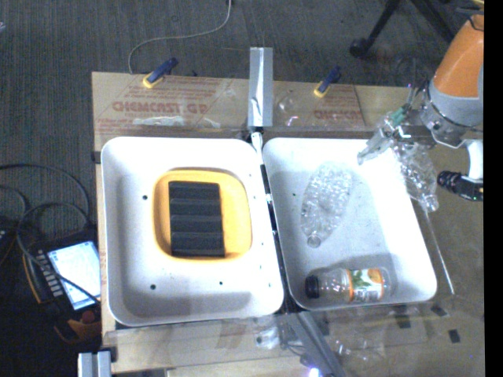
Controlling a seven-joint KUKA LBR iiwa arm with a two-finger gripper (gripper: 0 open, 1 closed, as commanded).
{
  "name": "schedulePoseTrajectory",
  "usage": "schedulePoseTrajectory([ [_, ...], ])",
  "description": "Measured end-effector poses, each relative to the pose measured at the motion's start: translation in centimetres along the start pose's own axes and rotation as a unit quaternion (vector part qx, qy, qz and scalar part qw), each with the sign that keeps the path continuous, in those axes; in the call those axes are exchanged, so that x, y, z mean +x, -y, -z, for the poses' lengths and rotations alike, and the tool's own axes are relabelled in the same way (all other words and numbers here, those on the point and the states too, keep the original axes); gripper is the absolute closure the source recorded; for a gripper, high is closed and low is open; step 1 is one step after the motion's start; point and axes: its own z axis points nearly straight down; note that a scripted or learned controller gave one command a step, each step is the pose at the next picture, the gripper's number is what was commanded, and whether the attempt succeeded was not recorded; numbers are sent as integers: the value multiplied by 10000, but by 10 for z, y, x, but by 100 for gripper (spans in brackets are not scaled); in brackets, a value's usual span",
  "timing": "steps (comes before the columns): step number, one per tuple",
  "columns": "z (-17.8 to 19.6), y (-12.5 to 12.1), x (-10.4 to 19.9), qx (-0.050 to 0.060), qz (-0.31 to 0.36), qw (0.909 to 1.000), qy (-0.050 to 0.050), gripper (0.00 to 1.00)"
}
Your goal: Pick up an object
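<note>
The right bin [424,285] has bare floor along its upper and right rims. A crushed clear bottle [325,203] lies at centre; an amber bottle [349,283] lies against the lower rim. The gripper [376,148] hovers at the upper right; grip state: cannot tell. The arm [464,65] enters from the frame's upper right.

- Single fixed camera, mounted above the bench [196,104], looking down at a slant.
- Far enough to frame both white bins whole: left bin [126,163], right bin [409,234].
- Dark floor [78,22] fills 12 o'clock.
- Arm [464,61] enters at 2 o'clock.
</note>
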Motion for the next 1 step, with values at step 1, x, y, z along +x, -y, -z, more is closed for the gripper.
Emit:
schedulePoseTrajectory([
  [1,-24,87,14,3,-661,9978,-2,0],
])
